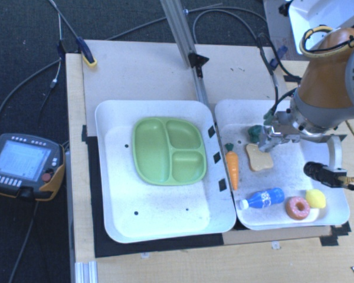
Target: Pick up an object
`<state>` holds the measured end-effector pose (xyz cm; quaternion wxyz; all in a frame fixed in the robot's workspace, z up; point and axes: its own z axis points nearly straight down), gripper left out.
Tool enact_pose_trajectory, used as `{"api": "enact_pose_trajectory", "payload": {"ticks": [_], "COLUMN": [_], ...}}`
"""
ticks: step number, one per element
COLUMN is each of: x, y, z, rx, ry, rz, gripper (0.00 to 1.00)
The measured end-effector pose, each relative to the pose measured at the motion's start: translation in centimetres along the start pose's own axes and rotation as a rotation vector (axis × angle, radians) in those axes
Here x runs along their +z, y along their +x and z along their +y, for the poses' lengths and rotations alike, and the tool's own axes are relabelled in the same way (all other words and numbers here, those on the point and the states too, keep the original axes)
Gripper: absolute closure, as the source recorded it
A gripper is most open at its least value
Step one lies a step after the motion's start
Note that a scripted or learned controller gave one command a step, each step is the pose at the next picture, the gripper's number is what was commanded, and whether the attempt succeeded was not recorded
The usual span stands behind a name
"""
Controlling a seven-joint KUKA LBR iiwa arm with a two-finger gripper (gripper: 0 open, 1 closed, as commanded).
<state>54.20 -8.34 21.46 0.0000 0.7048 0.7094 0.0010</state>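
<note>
The right bin holds several toy foods. An orange carrot lies along its left wall. A tan toast slice sits near the middle, with a small dark green piece just behind it. Along the front lie a blue bottle, a pink donut and a yellow lemon. My gripper hangs low over the bin's back part, right beside the green piece and just above the toast's far edge. Nothing is seen held in it.
The left bin carries a green divided plate. A metal post rises behind the bins. A teach pendant lies on the floor at the left. A black cable connector hangs over the right bin's right side.
</note>
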Motion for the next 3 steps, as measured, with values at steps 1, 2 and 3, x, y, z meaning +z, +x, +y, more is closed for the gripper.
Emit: {"api": "enact_pose_trajectory", "payload": {"ticks": [1,2,3], "x": [-1.2,-0.2,0.4], "y": [5.1,10.2,15.3], "z": [1.8,3.7,4.6], "rx": [-0.001,0.001,0.001], "ry": [-0.001,0.000,0.000], "rz": [0.001,0.000,0.000], "gripper": [1.00,1.00,1.00]}}
